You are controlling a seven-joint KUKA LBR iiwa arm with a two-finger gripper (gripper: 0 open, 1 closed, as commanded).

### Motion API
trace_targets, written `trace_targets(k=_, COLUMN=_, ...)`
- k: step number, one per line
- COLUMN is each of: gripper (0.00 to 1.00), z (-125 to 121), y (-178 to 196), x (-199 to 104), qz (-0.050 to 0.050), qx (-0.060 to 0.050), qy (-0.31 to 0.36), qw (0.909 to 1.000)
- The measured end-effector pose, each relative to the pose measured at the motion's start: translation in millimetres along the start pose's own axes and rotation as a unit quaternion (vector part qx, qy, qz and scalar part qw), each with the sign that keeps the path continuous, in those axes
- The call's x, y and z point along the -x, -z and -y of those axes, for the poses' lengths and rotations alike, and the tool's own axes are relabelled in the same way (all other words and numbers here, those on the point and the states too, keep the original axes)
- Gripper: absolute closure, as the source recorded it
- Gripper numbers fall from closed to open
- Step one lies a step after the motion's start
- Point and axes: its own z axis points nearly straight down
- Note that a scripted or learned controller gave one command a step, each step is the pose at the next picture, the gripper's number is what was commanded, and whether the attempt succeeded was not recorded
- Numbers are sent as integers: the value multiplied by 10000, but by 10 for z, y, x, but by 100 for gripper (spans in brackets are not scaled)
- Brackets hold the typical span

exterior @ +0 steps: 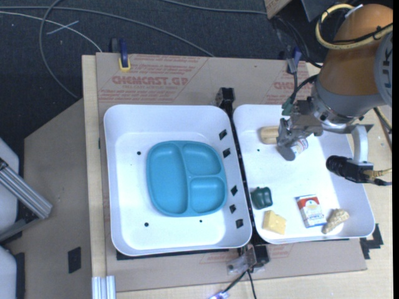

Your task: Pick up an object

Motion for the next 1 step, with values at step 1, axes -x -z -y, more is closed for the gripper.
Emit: trace_targets(k=1, gripper=100, z=133, y=3, x=-604, qz=-2, qx=0, qy=9, qw=10000)
